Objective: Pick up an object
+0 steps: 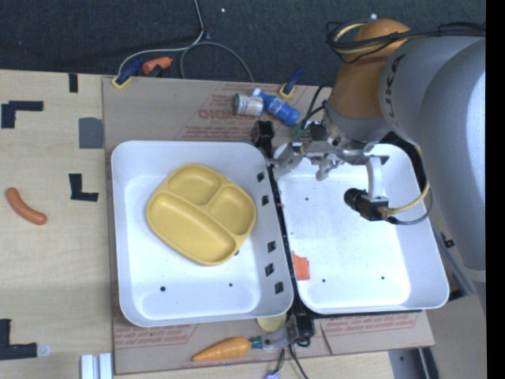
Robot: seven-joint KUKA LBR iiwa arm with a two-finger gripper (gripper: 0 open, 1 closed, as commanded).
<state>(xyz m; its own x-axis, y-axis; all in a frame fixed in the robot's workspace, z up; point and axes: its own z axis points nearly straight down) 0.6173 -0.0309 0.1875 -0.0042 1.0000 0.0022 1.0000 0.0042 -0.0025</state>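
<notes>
Camera view is showing the tool [341, 161] hanging over the far end of the right bin [394, 290], with nothing visibly clamped in it; whether it is standing apart or together cannot be told. The yellow divided plate [202, 212] is lying in the left bin [134, 275], while a small orange piece [301, 268] is sitting against the right bin's left wall, well apart from the tool.
</notes>
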